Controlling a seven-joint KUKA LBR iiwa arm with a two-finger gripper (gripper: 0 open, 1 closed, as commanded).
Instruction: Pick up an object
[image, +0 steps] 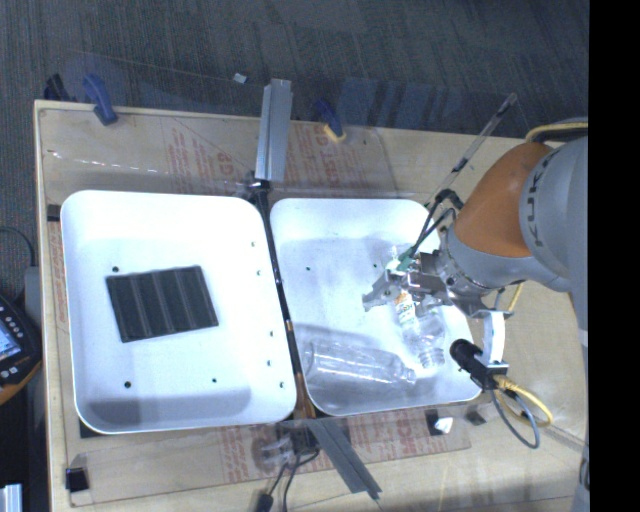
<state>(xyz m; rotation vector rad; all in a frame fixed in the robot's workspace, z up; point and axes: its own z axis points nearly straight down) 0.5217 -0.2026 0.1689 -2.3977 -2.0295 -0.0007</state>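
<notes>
The gripper is hanging low over the right bin, and whether its fingers are spread or clenched I cannot tell. Directly beneath it a small clear plastic bottle is lying, its long axis running down toward the bin's near right corner; it looks to be the nearest candidate. A larger clear bottle is lying just left of it, its long axis along the near wall, glossy and likely slippery. The left bin is holding a dark ribbed rectangular pad, well apart. Both bins are sitting on the pale counter.
</notes>
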